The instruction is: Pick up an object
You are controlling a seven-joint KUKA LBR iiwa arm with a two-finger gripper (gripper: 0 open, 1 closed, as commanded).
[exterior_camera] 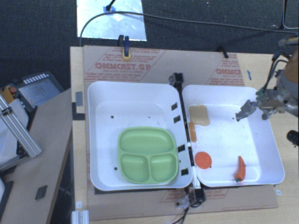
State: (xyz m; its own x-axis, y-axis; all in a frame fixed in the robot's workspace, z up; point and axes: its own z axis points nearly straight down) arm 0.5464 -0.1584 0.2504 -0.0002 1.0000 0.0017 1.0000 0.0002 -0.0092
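Observation:
The right bin (261,139) holds a tan slice of bread (199,115) at its back left, a small orange stick (192,131) along its left wall, a round orange-red disc (202,160) at the front left, and a red-orange chili-shaped piece (240,169) at the front right. My gripper (245,111) hangs over the back right part of this bin, above its floor and well to the right of the bread. Nothing shows between its fingers.
The left bin (107,106) contains a green divided plate (148,154). A black divider clamp (177,80) sits where the bins meet. Cardboard lies under both bins. A metal sheet (111,13) and cables lie behind, with a grey device (39,90) at the left.

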